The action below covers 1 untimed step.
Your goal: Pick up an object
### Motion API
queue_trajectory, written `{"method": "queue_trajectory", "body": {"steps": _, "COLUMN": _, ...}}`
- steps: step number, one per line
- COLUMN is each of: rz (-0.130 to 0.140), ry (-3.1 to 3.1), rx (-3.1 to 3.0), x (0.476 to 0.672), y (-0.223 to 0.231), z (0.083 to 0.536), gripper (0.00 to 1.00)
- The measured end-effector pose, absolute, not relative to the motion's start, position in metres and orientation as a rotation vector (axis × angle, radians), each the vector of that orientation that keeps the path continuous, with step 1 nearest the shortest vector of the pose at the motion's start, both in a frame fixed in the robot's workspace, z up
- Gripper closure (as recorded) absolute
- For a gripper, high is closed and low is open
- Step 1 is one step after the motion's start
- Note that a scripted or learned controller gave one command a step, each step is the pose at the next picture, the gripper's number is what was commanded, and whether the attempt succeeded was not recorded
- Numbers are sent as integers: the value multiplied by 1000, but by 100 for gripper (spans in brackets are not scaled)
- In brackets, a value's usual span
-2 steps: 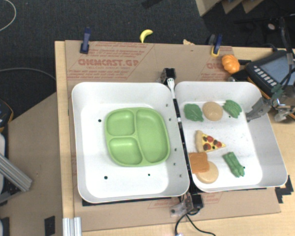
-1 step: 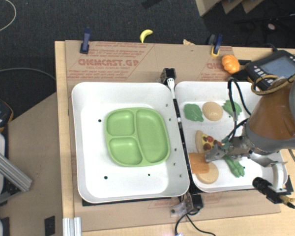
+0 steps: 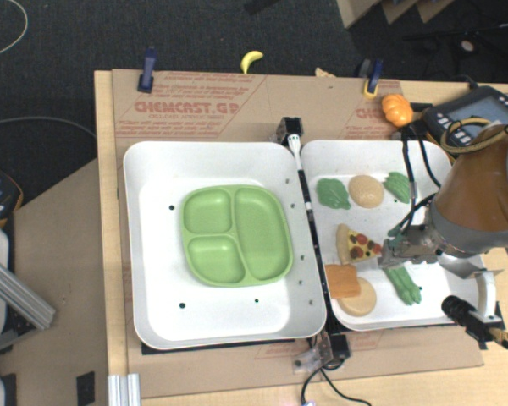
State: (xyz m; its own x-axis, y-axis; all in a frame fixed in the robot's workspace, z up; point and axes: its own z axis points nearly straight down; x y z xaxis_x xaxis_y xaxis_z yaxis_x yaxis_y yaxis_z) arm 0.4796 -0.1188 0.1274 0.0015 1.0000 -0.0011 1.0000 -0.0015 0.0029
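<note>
The right bin (image 3: 343, 154) holds small toy foods: a green leafy piece (image 3: 332, 194), a beige round bun (image 3: 366, 190), another green piece (image 3: 398, 186), a pizza slice (image 3: 356, 244), an orange block (image 3: 343, 281) on a tan disc (image 3: 361, 298), and a green pod (image 3: 405, 284). My gripper (image 3: 395, 255) hangs low over the middle of this bin, just right of the pizza slice and above the green pod. The arm's grey and orange body (image 3: 483, 197) covers the bin's right side.
The left bin (image 3: 152, 252) carries a green divided plate (image 3: 235, 234). A black divider bar (image 3: 303, 194) runs between the bins. On the cardboard beyond lie a yellow banana toy (image 3: 251, 59), an orange toy (image 3: 396, 108) and two blue clamps (image 3: 146, 70).
</note>
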Motion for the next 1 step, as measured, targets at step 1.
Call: {"method": "queue_trajectory", "body": {"steps": 1, "rz": 18, "ry": 2225, "rx": 2205, "x": 482, "y": -55, "z": 253, "gripper": 100}}
